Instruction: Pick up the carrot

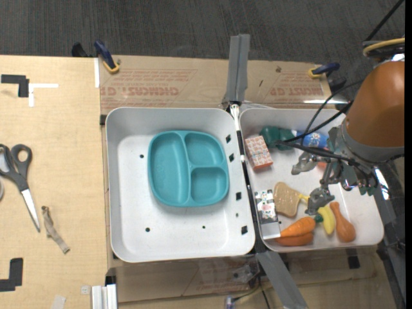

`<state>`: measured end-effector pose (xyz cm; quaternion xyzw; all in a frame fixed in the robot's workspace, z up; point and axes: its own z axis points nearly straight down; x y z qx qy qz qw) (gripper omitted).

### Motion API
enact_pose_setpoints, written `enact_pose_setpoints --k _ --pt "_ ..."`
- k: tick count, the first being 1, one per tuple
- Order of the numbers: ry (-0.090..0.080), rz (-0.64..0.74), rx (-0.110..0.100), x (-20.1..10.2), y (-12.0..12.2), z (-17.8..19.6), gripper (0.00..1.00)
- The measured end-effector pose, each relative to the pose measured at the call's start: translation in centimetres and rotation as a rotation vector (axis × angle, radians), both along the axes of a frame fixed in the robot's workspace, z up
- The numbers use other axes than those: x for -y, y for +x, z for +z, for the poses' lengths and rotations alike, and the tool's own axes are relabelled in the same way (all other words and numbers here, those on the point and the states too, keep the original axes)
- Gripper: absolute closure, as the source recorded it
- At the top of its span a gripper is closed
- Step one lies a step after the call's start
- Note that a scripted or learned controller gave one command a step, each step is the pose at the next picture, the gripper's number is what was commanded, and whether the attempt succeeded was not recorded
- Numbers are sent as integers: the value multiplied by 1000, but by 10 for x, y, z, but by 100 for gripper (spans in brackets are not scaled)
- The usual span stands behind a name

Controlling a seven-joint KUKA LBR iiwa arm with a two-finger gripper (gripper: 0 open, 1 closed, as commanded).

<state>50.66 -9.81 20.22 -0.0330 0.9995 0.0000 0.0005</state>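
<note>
Bright, even overhead light, soft shadows, sharp focus throughout.

Left bin [122, 192] held a teal divided plate [189, 168], lying flat. Right bin [370, 237] held a pink patterned box [257, 152], toast slice [287, 199], banana [327, 219], drumstick [343, 224], small white carton [266, 206]. Scissors [19, 179] lay on the desk [58, 140] far left, blue clamps [106, 56] at the back edge.

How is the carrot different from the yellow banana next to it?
The carrot is orange and fat, tapering to a point; the banana is yellow, thinner and curved. The carrot lies roughly sideways along the bin's near edge, while the banana lies more upright beside it. The carrot looks bigger. Both are toy foods lying in the right bin, below the claw.
</note>
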Motion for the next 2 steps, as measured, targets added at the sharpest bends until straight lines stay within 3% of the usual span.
enact_pose_setpoints --k 1,2 --pt "-1 -18 8 -3 -13 -107 0" --pt "-4 -194 11 103 2 -106 0"
